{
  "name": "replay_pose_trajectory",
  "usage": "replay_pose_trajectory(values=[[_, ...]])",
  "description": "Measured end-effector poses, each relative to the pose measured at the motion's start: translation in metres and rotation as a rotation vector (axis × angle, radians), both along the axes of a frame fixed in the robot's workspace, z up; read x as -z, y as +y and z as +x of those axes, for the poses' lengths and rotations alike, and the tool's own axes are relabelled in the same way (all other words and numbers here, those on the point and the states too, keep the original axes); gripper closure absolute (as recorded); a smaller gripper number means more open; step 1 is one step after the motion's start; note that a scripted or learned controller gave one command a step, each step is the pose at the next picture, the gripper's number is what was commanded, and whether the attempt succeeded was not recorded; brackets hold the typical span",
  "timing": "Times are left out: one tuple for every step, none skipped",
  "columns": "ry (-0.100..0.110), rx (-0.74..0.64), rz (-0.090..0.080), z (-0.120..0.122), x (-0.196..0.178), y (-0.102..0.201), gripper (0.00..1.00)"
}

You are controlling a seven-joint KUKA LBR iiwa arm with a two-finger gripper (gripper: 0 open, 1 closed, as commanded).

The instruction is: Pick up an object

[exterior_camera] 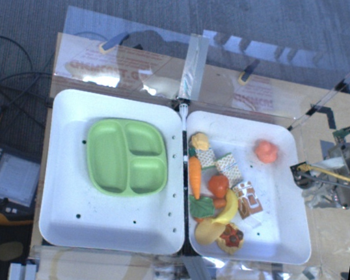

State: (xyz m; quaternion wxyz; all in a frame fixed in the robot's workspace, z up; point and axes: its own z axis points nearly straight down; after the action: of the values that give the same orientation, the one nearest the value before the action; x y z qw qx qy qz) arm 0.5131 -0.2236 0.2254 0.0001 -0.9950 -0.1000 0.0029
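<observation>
The right white bin (277, 244) holds a heap of toy food along its left side: an orange carrot (194, 175), a red tomato (218, 185), a yellow banana (227, 210), a green leafy piece (201, 207) and a red and brown piece (231, 238). Two checkered packets (228, 167) and a brown and white packet (248, 200) lie among them. A pink ball (266, 150) sits alone at the back right of that bin. My gripper (323, 192) hangs just past the bin's right rim, over the bench, with nothing seen in it.
The left white bin (57, 216) bears a green divided plate (127, 156). A metal divider post (193, 66) stands behind the seam between the bins. Cables and a handheld pendant (7, 182) lie on the floor at the left.
</observation>
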Motion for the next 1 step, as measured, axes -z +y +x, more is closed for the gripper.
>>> replay_pose_trajectory(values=[[0.0, -0.003, 0.003, -0.029, -0.0135, 0.0007, 1.0]])
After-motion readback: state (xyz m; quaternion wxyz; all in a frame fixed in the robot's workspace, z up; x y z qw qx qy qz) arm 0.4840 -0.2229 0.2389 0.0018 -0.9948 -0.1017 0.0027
